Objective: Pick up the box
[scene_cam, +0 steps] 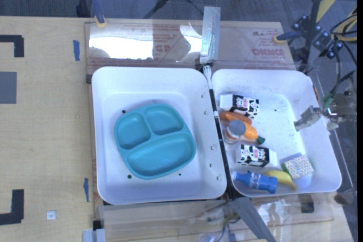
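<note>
My gripper (309,117) hangs over the right bin's (283,85) far-right part, with the box (299,167) lying apart from it toward the bin's near-right corner.

I cannot tell whether my gripper is parted or closed, and nothing shows in it. The box, pale with a checkered top, lies flat on the right bin's floor, just beside the yellow banana (282,177) and the blue bottle (256,181) along the bin's near wall. Toward the bin's left side sit two cow-print cartons (246,103), one far and one nearer (253,156), with an orange carrot-like toy (241,123) between them. Left of the right bin, the left bin (108,99) holds a teal divided plate (155,140).
</note>
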Robot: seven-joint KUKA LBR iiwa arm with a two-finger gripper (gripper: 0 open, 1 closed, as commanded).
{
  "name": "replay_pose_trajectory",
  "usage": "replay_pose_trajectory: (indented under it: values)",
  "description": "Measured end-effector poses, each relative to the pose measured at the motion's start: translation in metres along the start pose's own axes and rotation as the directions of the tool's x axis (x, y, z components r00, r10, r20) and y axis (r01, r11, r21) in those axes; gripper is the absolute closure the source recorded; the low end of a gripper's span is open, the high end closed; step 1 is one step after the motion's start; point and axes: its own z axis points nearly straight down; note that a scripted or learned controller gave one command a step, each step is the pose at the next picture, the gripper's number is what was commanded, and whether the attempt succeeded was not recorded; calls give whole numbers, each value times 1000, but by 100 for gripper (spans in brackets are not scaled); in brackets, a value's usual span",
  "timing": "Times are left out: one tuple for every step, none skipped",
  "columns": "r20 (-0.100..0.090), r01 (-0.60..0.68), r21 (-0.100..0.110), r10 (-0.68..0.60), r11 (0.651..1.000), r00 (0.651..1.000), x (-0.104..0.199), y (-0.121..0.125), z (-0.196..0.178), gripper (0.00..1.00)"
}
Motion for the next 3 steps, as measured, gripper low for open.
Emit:
replay_pose_trajectory:
  values:
    - [1, -27, -1, 27, 1000, 1000, 74, -24, 83, 0]
    - [2, 57, -3, -57, 998, 998, 151, -31, 34, 0]
    - [2, 61, -2, -61, 998, 998, 203, -30, 34, 0]
